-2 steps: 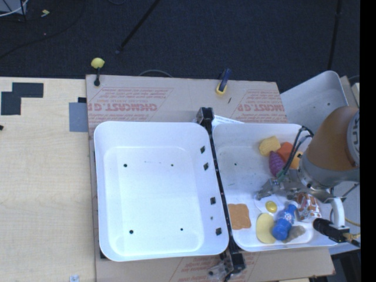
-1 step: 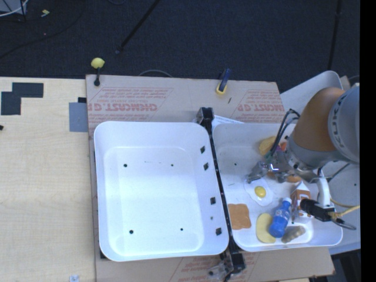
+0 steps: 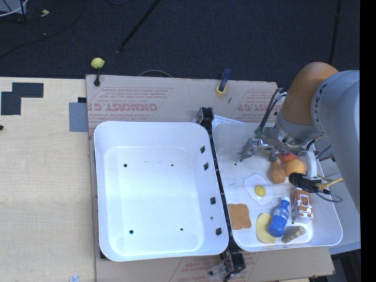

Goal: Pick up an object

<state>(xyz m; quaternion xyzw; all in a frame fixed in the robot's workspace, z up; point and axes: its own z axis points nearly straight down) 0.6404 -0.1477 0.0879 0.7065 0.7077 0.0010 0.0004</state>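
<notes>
- Claw (image 3: 251, 150): low over the bare far-left part of the right bin (image 3: 230, 175); whether it is spread or pressed together cannot be told, and nothing can be seen held in it.
- Objects for picking, all in the right bin: an orange ball (image 3: 296, 166) just right of the claw, touching a darker orange lump (image 3: 277, 174); a toy fried egg (image 3: 258, 190) nearer the middle; a brown square slice (image 3: 239, 216) by the bin's left wall; a blue bottle (image 3: 279, 217) lying across a yellow piece (image 3: 264, 229); a small carton (image 3: 303, 205) beside the bottle.
- Hard to make out: a brownish item (image 3: 293, 234) at the near rim; a red scrap (image 3: 286, 156), partly covered by the arm.
- Left bin (image 3: 153, 184): white, touching the right bin along a black clipped seam.
- Surroundings: both bins rest on a cardboard sheet (image 3: 147, 101) on a pale wooden worktop (image 3: 41, 187); dark carpet (image 3: 188, 28) lies beyond.
</notes>
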